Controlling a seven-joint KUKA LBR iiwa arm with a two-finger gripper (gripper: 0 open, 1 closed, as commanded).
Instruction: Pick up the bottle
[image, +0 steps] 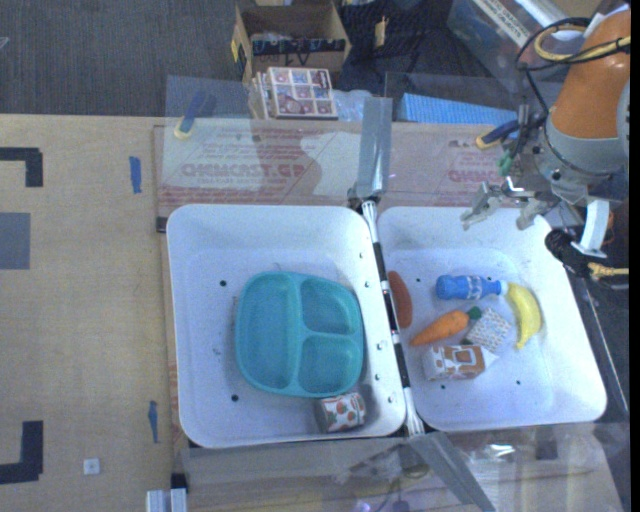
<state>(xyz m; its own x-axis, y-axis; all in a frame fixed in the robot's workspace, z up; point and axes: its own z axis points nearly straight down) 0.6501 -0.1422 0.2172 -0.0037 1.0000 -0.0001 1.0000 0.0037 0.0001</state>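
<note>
Lying between banana (524, 314) and carrot (440, 327), bottle (466, 288) sits below the spread, empty end effector (497, 207).

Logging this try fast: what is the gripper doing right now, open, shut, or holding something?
Gripper: open, holding nothing, above the far edge of the right bin; the bottle lies in that bin, untouched.

Glossy blue plastic bottle (466, 288), smooth teal plastic tray (298, 334), matt white bins (200, 240), pale wooden bench (80, 300)
</note>
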